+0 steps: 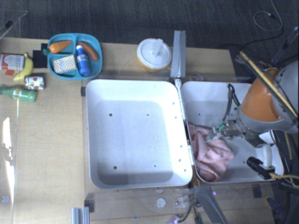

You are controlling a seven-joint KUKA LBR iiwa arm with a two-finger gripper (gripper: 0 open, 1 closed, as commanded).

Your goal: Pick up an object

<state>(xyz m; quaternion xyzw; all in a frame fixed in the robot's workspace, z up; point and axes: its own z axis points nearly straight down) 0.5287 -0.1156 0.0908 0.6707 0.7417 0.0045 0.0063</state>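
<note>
I cannot tell how the jaws [219,130] are set, low over the pink cloth [211,154] bunched in the right bin [205,99], so the grab seems underway and next needs a firm pinch.

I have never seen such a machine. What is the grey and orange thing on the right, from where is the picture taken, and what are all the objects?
It is a robot arm, and its gripper is for picking things up. One camera looks down from above on a wooden bench. Two white bins sit side by side: the left bin and the right bin, which holds a crumpled pink cloth. The gripper is low over that cloth; whether it holds it I cannot tell. At the upper left lie a blue divided plate of toy food, a banana, a small can and a green bottle. A round lidded container stands above the bins.
</note>
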